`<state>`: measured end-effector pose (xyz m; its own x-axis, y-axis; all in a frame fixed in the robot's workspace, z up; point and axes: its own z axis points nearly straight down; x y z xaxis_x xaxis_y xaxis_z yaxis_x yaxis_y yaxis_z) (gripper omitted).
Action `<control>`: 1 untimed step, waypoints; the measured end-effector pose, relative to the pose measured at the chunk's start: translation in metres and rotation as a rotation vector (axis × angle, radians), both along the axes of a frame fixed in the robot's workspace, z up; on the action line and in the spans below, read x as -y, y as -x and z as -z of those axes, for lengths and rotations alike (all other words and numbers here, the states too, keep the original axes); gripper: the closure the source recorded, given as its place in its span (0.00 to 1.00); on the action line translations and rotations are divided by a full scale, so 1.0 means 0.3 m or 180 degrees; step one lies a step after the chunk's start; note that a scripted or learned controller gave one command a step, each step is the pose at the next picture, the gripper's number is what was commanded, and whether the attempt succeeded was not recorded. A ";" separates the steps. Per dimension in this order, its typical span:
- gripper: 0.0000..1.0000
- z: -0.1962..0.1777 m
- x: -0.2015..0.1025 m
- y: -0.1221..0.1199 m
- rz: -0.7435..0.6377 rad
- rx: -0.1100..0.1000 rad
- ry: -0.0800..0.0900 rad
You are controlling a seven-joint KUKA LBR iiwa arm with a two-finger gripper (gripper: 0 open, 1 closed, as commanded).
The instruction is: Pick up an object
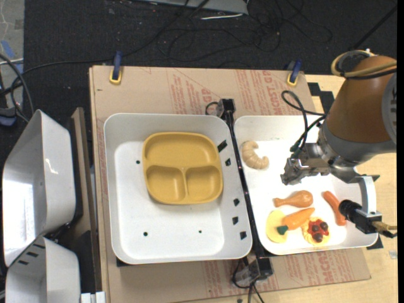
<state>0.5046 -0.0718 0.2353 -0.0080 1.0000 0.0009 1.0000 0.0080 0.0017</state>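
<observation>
Left bin: yellow tray; right bin: toy food.

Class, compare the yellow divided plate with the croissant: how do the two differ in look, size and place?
The yellow divided plate lies in the left bin; the croissant lies in the right bin. The plate is far larger than the croissant. The plate is a flat, rounded square with three compartments; the croissant is a curved, lumpy crescent. The plate is deep yellow, the croissant pale tan. Both lie apart from other objects.
</observation>
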 end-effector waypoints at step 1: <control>1.00 0.035 -0.155 -0.049 0.0005 -0.0004 0.0003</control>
<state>0.5193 -0.0252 0.2247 -0.0063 1.0000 -0.0001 1.0000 0.0063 0.0004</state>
